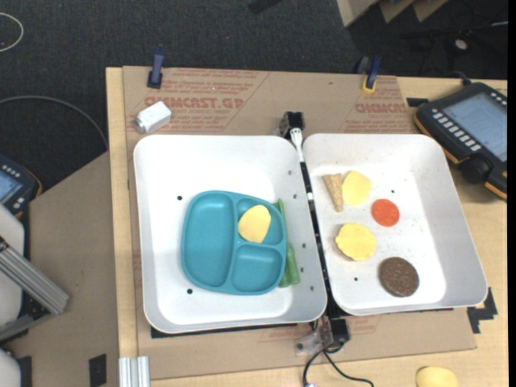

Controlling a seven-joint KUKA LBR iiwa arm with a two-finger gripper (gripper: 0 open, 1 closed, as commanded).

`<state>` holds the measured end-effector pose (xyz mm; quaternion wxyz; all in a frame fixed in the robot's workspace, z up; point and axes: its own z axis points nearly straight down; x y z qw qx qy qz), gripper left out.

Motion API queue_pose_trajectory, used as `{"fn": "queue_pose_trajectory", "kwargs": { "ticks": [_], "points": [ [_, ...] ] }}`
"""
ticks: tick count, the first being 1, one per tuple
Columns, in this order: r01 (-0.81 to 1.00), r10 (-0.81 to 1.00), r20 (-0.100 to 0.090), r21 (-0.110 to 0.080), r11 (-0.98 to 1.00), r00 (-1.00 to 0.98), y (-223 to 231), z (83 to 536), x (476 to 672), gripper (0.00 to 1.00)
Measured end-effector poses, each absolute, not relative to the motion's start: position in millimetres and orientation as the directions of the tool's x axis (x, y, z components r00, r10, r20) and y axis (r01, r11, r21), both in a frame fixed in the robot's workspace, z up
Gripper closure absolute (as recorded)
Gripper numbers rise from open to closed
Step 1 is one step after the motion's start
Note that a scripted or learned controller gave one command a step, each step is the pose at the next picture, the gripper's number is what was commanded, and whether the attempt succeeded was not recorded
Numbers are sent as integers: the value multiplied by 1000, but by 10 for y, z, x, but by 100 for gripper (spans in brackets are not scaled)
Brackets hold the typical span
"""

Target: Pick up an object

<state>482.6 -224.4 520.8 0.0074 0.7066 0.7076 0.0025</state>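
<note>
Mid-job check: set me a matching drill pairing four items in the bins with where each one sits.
Things:
1. blue tray
2. orange-red disc
3. brown round cookie
4. yellow piece on the tray

Places:
A. near corner of the right bin
B. upper right compartment of the tray
C. middle of the left bin
D. right bin, just right of the upper yellow piece

Pairs: 1-C, 2-D, 3-A, 4-B

Two white bins (153,216) (435,168) sit side by side. One blue divided tray (210,248). Three yellow pieces (255,224) (356,188) (355,242). One red disc (385,213), one brown disc (399,276), one tan wedge (334,191), one green strip (289,256).
</note>
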Motion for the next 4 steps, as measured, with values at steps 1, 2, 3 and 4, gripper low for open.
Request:
{"fn": "queue_pose_trajectory", "kwargs": {
  "ticks": [1,2,3,4],
  "points": [
    [1000,1000,4,-10,-1,1,-2233,4111,4786,100],
    [1000,1000,-6,18,5,-5,-1852,5432,4996,100],
    [1000,1000,3,-10,-4,4,-2117,4328,4777,100],
    [1000,1000,-6,14,2,-2,-1946,5415,4797,100]
  ]
}}
